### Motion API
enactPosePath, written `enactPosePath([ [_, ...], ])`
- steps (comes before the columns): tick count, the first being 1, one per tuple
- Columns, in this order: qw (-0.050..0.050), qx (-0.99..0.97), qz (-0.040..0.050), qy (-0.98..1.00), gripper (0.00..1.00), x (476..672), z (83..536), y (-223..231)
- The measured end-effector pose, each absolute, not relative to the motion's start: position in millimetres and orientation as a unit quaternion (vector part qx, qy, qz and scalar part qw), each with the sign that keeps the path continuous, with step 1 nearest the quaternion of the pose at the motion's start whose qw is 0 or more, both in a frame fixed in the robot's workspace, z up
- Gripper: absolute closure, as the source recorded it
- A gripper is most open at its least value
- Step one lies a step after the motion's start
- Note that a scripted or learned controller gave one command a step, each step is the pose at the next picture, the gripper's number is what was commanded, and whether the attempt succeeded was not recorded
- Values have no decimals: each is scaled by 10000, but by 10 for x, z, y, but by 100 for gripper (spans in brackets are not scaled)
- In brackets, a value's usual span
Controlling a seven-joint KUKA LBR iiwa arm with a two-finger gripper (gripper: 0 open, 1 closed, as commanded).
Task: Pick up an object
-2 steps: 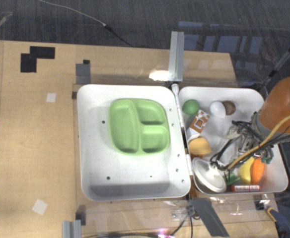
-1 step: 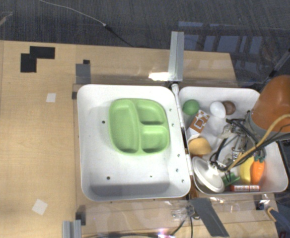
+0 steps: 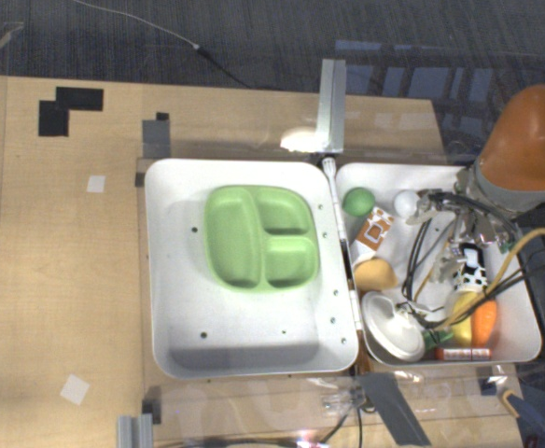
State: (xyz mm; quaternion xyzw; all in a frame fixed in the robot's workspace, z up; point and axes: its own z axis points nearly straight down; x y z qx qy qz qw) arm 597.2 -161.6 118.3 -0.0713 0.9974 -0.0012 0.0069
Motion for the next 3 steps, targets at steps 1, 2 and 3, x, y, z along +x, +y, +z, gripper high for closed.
enactPosePath([
  [1,80,-221,-11,9997,0,5664,892,-1790],
  [2,101,-18,-39,9999,0,5550,907,-1055],
  [3,171,375,-92,9991,0,5474,938,-996],
])
